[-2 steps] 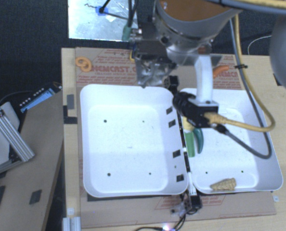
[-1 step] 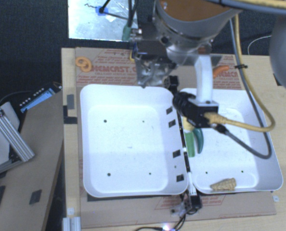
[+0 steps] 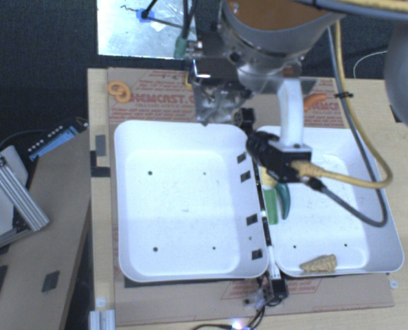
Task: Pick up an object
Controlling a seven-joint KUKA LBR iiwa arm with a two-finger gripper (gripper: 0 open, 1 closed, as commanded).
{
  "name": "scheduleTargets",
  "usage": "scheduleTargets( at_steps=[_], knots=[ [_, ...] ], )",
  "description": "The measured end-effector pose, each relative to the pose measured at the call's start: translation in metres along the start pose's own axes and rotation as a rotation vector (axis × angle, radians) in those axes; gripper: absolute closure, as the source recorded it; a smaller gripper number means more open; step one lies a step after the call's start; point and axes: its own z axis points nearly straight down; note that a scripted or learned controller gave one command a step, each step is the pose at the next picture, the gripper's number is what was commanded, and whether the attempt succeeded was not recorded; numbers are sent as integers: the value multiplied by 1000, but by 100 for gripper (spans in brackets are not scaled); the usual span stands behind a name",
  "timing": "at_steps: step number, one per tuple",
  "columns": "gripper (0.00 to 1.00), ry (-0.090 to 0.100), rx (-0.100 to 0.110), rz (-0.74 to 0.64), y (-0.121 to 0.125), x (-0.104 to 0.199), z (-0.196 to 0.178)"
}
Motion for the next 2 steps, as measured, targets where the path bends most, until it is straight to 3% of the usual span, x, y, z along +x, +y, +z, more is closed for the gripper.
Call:
scheduleTargets(
  at_steps=[2],
  knots=[
    [100, 0, 0, 0, 0, 0, 0]
  ],
)
